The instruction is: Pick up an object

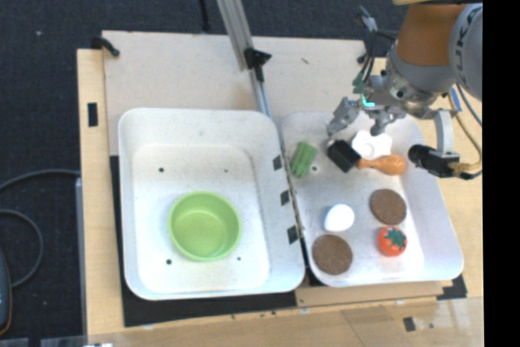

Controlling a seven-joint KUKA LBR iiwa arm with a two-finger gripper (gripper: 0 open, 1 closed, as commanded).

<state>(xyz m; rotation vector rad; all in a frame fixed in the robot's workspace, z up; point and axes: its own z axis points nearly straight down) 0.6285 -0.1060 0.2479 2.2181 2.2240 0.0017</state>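
Evidently aiming to grab, the pincer [367, 116] is hovering, fingers spread and empty, over the brush [363, 158] in the right bin [435, 211].

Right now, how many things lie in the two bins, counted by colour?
Green: 2, the bowl and the green block
Brown: 2, the discs
White: 2, the ball and the white piece
Red: 1, the tomato
Black and orange: 1, the brush
Total: 8
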